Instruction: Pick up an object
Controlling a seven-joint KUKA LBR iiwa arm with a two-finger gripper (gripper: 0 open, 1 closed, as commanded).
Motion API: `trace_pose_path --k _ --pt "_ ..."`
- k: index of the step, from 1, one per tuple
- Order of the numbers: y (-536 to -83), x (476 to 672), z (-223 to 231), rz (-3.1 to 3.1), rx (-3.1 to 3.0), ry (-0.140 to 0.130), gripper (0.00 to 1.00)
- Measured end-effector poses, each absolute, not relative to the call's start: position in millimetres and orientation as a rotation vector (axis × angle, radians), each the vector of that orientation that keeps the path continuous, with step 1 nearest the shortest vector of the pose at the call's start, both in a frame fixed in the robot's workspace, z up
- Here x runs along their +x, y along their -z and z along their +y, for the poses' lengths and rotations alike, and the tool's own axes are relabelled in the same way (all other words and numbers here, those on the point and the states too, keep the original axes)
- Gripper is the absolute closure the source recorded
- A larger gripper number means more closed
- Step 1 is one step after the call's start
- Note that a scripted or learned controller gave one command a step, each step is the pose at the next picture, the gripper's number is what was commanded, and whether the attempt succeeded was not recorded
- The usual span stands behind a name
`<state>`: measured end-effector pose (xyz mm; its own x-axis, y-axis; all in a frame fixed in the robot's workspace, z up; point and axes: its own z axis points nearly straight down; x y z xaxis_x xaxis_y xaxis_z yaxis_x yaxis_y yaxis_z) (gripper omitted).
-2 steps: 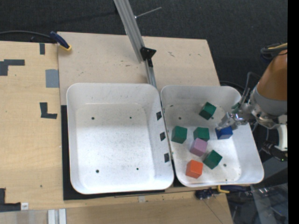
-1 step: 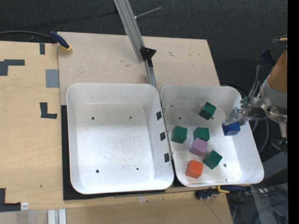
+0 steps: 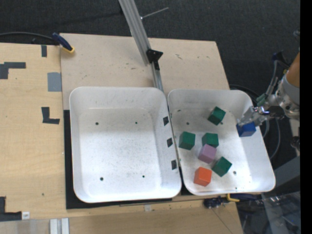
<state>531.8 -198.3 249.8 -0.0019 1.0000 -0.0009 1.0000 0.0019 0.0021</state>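
Blue block point(image 3: 246, 129) betw. gripper point(image 3: 251, 118) fingers

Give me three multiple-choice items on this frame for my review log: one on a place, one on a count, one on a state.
1. Where do the blocks lie?
A. left bin
B. right bin
C. on the bench

2. How many green blocks are there?
A. two
B. four
C. six

3. Where is the blue block?
A. under the gripper's tip at the right bin's right rim
B. among the other blocks
C. in the left bin

Key: 1 B, the blocks lie in the right bin. 2 B, green blocks at and, beside a purple block and an orange block. 3 A, the blue block sits just under the gripper.
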Motion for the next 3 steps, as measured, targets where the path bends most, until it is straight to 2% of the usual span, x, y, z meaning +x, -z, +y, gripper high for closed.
trace_pose_path --k 1,2,3 --pt "-242 520.6 -142 2.23 2.218 0.001 1.0" --pt "-231 524.5 -83 2.232 2.216 0.001 1.0" --pt "-240 523.0 -23 2.233 2.214 -0.001 1.0"
